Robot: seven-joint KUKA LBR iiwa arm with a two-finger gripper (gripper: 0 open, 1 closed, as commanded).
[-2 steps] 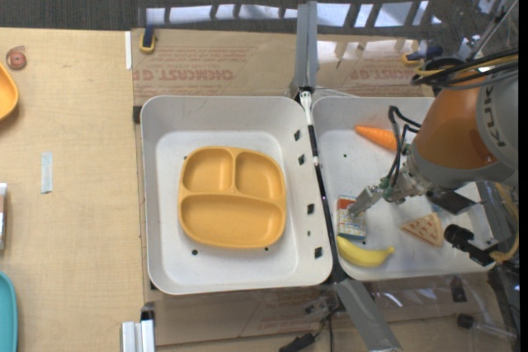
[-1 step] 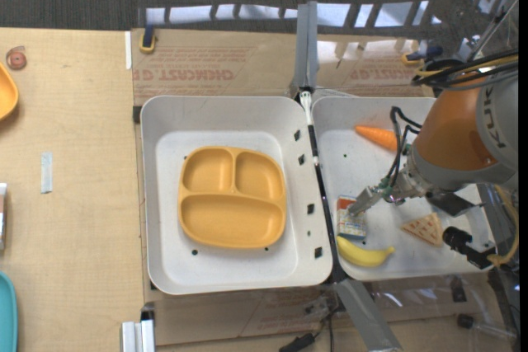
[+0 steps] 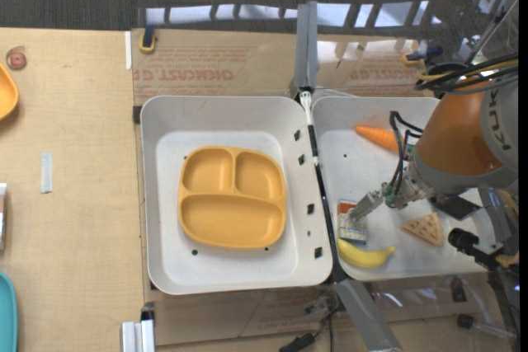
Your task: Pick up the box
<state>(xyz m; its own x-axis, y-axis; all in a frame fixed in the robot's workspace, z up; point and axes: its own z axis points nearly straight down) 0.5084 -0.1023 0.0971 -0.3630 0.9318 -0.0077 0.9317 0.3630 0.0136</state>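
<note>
While the arm (image 3: 466,136) leans in over the right bin (image 3: 330,128), the claw (image 3: 360,213) sits low at that bin's left side, right down on the box (image 3: 350,227), and this looks like the grasp step of the pick. The box lies flat near the bin's front left corner, a small thing with a red patch and a blue and yellow edge, touching the banana (image 3: 365,255) just in front of it. Whether the claw is open or closed, I cannot tell; its tips merge with the box top from this slant, so no grip can be called.

The next move, if the grip is not yet made, calls for closing squarely across the box and lifting straight up, keeping clear of the banana and the bin wall beside it.

Farther right a pizza slice (image 3: 423,229) lies near the claw's wrist, and a carrot (image 3: 378,136) rests toward the back. The left bin (image 3: 165,177) holds a yellow divided plate (image 3: 233,198).

Much of the box is covered by the claw, so its full outline is hard to read. The arm's bulk hides the right bin's far right floor.
</note>
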